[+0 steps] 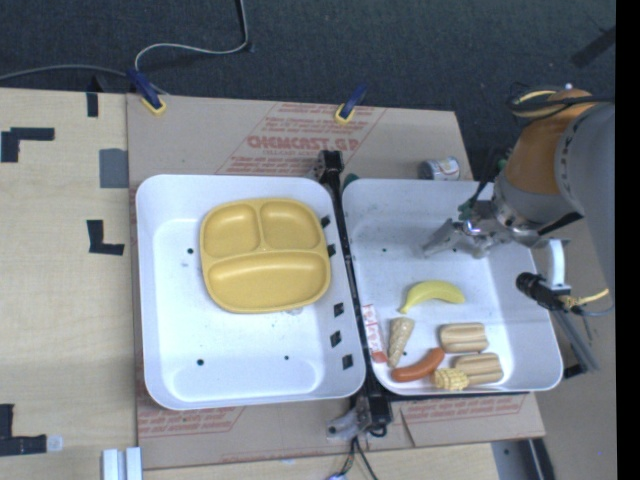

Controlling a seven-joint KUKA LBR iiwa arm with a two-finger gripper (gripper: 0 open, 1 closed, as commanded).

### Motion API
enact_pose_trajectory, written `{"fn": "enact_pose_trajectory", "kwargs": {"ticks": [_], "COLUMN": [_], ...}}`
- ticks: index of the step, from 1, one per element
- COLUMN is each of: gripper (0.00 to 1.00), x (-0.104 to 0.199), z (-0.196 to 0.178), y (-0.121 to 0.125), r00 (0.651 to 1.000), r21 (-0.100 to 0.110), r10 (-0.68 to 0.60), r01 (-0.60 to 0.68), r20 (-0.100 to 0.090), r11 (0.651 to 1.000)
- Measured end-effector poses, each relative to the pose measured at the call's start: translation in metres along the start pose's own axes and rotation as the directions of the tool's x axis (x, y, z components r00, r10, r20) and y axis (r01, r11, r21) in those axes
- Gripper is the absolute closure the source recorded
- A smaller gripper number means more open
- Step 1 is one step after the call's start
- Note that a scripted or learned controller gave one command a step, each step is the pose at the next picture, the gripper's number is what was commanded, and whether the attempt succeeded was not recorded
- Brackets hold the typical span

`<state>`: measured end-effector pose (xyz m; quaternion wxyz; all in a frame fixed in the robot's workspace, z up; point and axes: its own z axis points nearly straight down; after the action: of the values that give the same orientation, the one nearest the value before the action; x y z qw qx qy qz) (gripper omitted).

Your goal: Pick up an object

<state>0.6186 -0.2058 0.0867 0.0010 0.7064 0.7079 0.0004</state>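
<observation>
Two white bins sat side by side. Left bin [170, 298] held one yellow divided plate [265, 253]. Right bin [400, 203] held one banana [433, 293], one cone [400, 340], one sausage [415, 366], one corn cob [451, 379] and two bread rolls [463, 337]. The gripper [438, 242] hung above that bin's upper part, fingers spread, holding nothing.

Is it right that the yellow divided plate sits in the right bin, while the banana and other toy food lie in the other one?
Not quite. The camera view shows the yellow divided plate in the left bin; the banana and other toy food lie in the right bin.
</observation>
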Motion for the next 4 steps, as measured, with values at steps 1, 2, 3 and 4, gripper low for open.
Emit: {"fn": "enact_pose_trajectory", "kwargs": {"ticks": [1,2,3,4], "gripper": [0.0,0.0,1.0,0.0], "x": [0.026,0.084,0.083,0.083], "z": [0.0,0.0,-0.01,-0.01], "y": [-0.081,-0.133,-0.133,-0.133], "r00": [1.0,1.0,1.0,1.0], "r21": [0.0,-0.002,-0.003,-0.003], "r10": [0.002,0.001,0.003,0.003], "r01": [-0.002,-0.001,-0.003,-0.003], "r20": [0.001,0.0,0.001,0.001], "r11": [1.0,1.0,1.0,1.0]}}
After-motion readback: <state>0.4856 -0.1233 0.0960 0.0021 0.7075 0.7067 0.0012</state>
